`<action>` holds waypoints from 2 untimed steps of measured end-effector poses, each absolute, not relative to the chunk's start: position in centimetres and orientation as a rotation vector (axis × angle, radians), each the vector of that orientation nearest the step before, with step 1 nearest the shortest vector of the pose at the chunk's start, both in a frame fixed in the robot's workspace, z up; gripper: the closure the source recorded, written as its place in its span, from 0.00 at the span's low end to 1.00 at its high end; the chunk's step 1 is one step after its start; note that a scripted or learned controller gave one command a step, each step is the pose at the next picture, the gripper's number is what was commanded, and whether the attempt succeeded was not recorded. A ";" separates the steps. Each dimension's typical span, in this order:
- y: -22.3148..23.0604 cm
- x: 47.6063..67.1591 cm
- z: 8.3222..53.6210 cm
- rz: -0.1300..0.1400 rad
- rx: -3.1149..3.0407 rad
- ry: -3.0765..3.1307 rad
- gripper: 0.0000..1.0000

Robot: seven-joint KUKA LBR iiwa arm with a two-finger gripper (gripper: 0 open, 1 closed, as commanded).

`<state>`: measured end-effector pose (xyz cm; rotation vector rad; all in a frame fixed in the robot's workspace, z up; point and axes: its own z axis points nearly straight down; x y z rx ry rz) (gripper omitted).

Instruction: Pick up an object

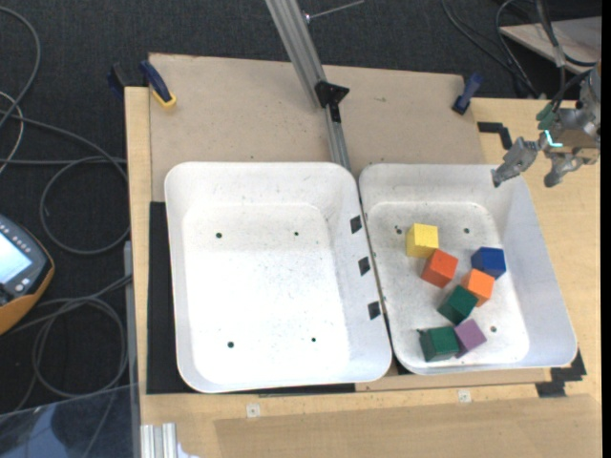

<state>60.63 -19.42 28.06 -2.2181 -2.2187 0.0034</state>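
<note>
Several small blocks lie in the right bin: a yellow block, an orange-red block, a blue block, an orange block, a dark green block, a second green block and a purple block. My gripper hangs at the far right, above the right bin's back right corner and well clear of the blocks. Its two fingers are spread apart with nothing between them.
The left bin sits beside the right one. A slanted metal pole runs from the top down to the gap between the bins. Blue clamps hold the board's back corners. Cables lie on the floor at left.
</note>
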 end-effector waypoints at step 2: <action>-20.2 60.3 22.4 0.006 -2.219 -2.217 0.00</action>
